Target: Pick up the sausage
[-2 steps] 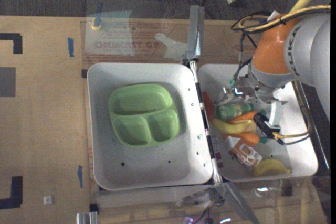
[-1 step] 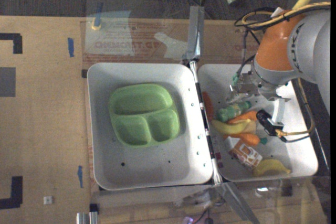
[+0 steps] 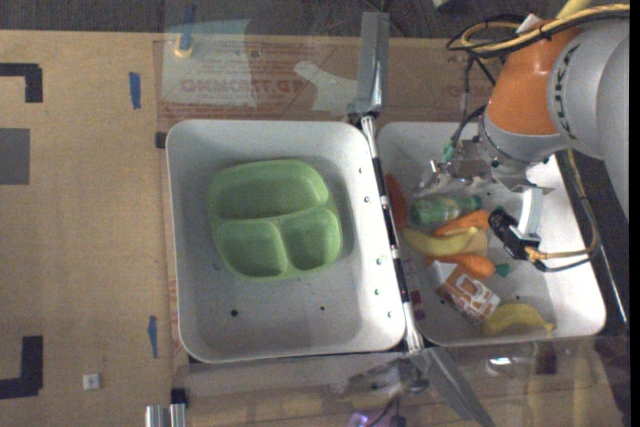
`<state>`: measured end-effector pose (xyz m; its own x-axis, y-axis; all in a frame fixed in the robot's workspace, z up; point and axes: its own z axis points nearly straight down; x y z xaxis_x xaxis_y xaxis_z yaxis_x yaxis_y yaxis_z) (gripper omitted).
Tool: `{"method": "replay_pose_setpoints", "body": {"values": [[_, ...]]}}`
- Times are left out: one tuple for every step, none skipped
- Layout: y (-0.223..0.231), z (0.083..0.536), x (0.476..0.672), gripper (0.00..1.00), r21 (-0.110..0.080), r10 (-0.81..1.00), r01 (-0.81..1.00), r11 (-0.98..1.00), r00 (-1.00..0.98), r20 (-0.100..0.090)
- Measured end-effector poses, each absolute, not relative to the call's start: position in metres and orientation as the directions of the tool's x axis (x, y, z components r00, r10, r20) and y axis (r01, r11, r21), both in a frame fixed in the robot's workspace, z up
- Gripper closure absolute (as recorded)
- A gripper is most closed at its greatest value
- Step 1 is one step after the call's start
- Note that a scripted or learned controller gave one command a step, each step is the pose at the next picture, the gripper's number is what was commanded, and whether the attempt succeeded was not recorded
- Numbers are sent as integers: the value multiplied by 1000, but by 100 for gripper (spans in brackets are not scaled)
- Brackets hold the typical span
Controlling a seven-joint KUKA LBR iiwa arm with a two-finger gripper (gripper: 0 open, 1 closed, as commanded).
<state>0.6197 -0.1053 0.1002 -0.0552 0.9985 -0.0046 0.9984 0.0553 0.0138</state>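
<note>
At the left wall of the right bin, the sausage is seen lying with its long axis running along that wall, near a banana. The hand is placed just to its right and slightly farther back, over the green bottle. Whether the hand is released or clenched cannot be told; the sausage is judged not yet grasped.

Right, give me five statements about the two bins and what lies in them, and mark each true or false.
1. The green tray lies in the left bin. True.
2. The tray has three compartments with food in each. False: all three hold nothing.
3. The arm is over the right bin. True.
4. The banana lies in the left bin. False: it lies in the right bin, among the other toy foods.
5. The reddish sausage lies near the right bin's left wall. True.
</note>
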Motion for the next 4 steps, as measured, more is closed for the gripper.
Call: {"method": "replay_pose_setpoints", "body": {"values": [[-108, 89, 579, 0, 10, 993, 992, 122, -122, -2], [-111, 100, 580, 100, 16, 993, 993, 117, -116, -6], [-114, 110, 581, 100, 19, 994, 994, 112, -111, -7], [-101, 89, 583, 100, 8, 843, 843, -538, 538, 1]]}}
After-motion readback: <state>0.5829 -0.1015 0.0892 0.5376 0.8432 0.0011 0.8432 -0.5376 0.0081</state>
